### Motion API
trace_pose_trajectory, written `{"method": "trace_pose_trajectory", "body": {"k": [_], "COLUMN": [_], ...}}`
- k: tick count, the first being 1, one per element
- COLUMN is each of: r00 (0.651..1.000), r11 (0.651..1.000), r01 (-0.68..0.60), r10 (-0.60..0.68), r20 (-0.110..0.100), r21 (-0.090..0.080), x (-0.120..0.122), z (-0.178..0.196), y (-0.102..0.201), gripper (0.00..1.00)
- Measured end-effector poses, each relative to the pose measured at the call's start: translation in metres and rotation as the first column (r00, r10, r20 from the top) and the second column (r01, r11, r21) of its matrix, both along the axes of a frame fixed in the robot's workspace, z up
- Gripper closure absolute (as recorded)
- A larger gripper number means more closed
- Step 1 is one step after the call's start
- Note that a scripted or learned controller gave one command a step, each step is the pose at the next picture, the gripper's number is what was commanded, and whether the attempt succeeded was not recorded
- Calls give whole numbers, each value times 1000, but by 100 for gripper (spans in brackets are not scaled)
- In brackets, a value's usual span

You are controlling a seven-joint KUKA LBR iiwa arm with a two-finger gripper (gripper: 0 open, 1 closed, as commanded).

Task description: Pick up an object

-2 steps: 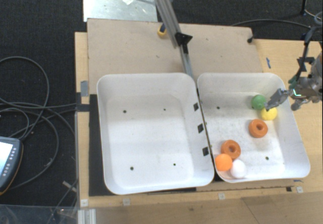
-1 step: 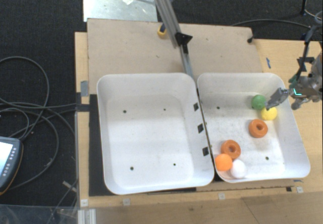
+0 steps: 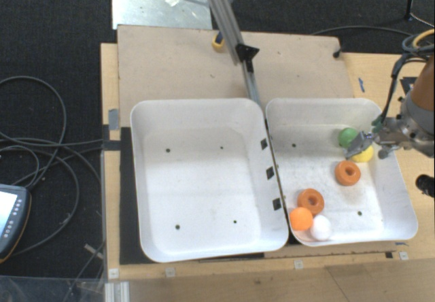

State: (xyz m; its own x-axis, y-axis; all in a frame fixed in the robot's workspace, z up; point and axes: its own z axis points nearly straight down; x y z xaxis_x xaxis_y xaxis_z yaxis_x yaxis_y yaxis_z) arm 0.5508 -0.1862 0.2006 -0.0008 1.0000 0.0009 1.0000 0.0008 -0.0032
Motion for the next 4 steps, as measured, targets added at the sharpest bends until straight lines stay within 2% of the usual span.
{"method": "trace_pose_trajectory", "body": {"k": [2,3,4], "r00": [1000,1000,1000], "r11": [1000,1000,1000], "r01": [0,0,-2], "r10": [0,0,2], "r20": [5,7,9], "r21": [-3,-2,-3], "x": [-9,-8,-14], "z": [-94,-82,-35], "y": [9,9,9], "gripper": [0,100,100]}}
